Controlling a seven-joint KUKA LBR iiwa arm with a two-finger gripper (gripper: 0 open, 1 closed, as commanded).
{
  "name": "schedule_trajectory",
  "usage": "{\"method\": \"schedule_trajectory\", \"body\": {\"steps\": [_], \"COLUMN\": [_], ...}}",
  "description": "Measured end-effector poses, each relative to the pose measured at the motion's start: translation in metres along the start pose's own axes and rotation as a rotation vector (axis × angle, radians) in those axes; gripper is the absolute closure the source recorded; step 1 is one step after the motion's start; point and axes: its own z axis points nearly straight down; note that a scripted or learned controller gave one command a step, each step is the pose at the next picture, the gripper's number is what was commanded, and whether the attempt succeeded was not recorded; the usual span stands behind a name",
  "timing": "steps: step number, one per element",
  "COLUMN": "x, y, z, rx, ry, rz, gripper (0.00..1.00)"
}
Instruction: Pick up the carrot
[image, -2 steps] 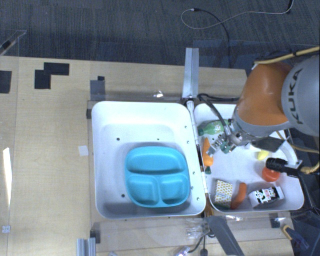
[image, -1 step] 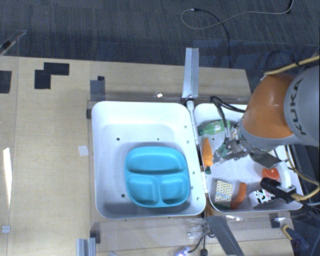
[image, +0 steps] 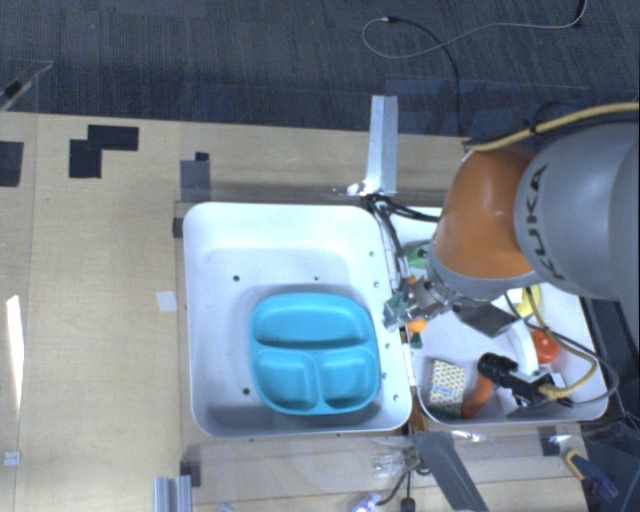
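End effector (image: 413, 312) over the bins' shared wall (grip state impossible to tell), carrot (image: 476, 398) well apart.

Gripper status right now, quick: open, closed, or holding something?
Gripper: cannot be told; it sits over the wall between the two shallow white bins, under the grey arm's orange band, and nothing is visibly held.

wooden bench (image: 90, 330) has two white bins sitting on it: left bin (image: 215, 300) around 9 o'clock of the right bin (image: 590, 330), touching along a shared edge
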Motion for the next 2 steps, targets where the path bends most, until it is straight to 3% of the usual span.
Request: {"method": "schedule_trajectory", "body": {"steps": [1,2], "x": [-0.002,-0.038], "y": [-0.002,-0.039], "z": [0.0,-0.027], "rx": [0.0,0.0], "ry": [0.0,-0.001], "rz": [0.058,0.39], "gripper": [1.0,1.0]}}
